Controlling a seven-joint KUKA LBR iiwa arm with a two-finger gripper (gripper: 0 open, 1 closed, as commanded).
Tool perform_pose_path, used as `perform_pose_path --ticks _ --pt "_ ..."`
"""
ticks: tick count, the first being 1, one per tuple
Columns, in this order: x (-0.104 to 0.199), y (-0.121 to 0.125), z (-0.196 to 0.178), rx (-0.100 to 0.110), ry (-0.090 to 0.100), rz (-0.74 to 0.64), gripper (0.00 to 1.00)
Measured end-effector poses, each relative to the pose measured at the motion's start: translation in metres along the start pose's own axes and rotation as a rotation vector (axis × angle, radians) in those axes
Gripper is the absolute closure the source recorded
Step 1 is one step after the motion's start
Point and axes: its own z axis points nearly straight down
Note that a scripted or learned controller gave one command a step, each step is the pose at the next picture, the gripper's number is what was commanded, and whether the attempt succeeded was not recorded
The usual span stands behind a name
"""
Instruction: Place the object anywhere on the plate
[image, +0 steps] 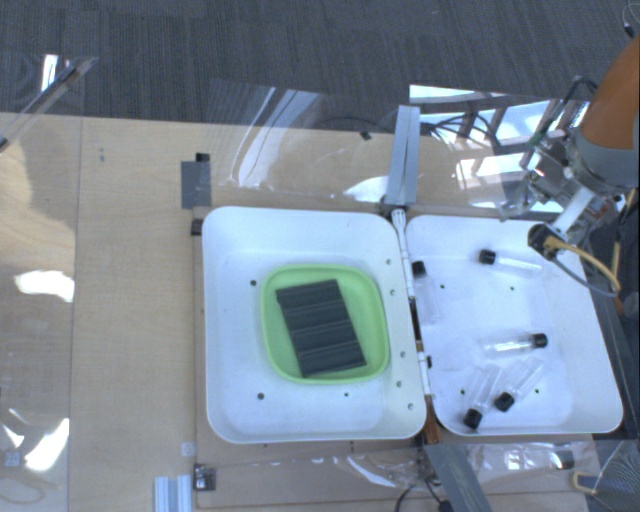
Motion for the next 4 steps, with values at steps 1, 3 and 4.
perform_pose_path --ticks 1,3,4 --pt "0.028 0.001 0.04 0.006 -0.003 0.041 0.0" --pt "0.035 -0.028 0.004 0.002 0.0 0.106 0.0" --pt "-0.013 -0.003 -0.024 -0.002 0.0 0.122 0.0"
